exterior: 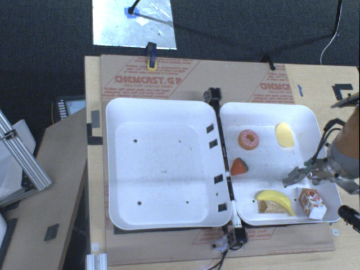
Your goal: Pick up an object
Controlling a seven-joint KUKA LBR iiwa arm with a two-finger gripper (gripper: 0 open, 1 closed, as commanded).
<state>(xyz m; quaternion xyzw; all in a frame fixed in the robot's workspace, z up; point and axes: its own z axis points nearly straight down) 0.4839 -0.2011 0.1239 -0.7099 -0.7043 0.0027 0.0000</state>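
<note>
- White plastic, two shallow bins side by side on the desk [185, 72], which is covered by a brown cardboard sheet with red print.
- Left bin [121, 207]: a bare white floor with a few small dark dots.
- Right bin [264, 112]: holds every loose item in view.
- Pink ring-shaped donut [248, 139] in the upper middle of the right bin, lying flat.
- Pale yellow rounded piece, likely a lemon [284, 134], just right of the donut, apart from it.
- Red strawberry [239, 166] below the donut, close to the divider between the bins.
- Yellow banana [275, 199] near the front wall of the right bin, curved, resting on or against a tan bread-like piece [269, 207]; I cannot tell if they touch.
- Small red-and-white carton [312, 203] in the front right corner of the bin, just right of the banana tip.
- Arm enters from the right edge; grey wrist body above the bin's right wall.
- Claw [298, 176] reaches leftward over the right half of the right bin, above the banana and the carton, with dark finger tips slightly parted; nothing sits between them. It reads as open and unloaded.
- Claw is near the carton and the banana, touching neither as far as I can tell; height over the bin floor is unclear.
- Black clips [214, 144] run along the seam between bins.
- Shiny metal plate [134, 16] lies on the dark floor behind the desk.
</note>
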